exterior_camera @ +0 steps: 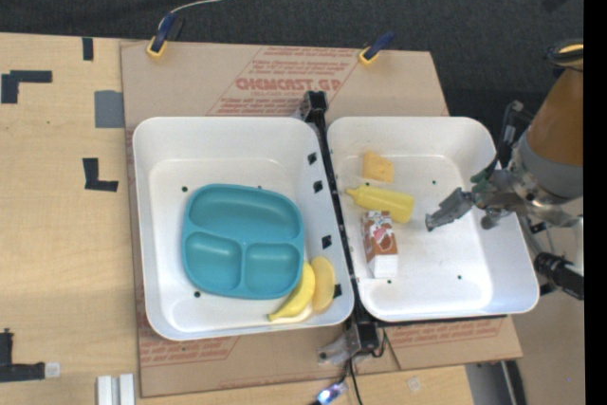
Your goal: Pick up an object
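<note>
— Where is the pincer (453, 210)?
— Over the right bin (474, 289), holding nothing; I cannot tell if it is clenched.
— And the yellow bottle (381, 198)?
— Near it, lying flat, long side across, tip pointing left toward the snack box (380, 243).

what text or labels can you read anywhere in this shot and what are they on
"CHEMCAST GP": red print on the brown cardboard sheet under the two bins, read with some doubt as the letters are blurred.
Smaller red lines around that print on the cardboard: too blurred to read.
Red and white carton in the right bin: has printing, too small to read.
Black tape marks on the wooden bench: shapes, not letters.
</note>
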You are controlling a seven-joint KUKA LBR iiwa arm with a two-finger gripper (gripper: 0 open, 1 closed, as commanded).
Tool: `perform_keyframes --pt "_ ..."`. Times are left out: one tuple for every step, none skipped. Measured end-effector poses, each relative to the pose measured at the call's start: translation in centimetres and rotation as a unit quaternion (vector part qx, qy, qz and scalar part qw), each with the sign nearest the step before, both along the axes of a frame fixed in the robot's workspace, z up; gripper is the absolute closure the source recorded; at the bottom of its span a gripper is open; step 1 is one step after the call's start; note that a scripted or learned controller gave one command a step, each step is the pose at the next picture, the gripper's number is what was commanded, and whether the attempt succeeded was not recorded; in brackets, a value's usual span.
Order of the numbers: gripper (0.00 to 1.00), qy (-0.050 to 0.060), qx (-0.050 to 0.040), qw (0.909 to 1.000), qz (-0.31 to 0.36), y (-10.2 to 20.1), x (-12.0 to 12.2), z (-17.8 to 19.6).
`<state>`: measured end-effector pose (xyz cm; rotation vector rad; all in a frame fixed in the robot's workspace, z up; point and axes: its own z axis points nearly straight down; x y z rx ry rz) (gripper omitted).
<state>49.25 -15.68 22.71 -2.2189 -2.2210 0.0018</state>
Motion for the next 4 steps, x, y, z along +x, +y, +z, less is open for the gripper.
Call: perform_keyframes --pt "0.0 0.004 0.0008 1.0 0.0 -0.6 0.4 -12.0" --pt "0.0 -0.009 -0.0057 0.9999 -0.005 1.7 1.8 -12.7" --pt "0.0 -0.018 -0.0116 0.9997 -0.009 2.3 4.1 -12.6" --pt "0.0 -0.005 -0.0025 1.0 0.001 0.0 10.3 -14.1"
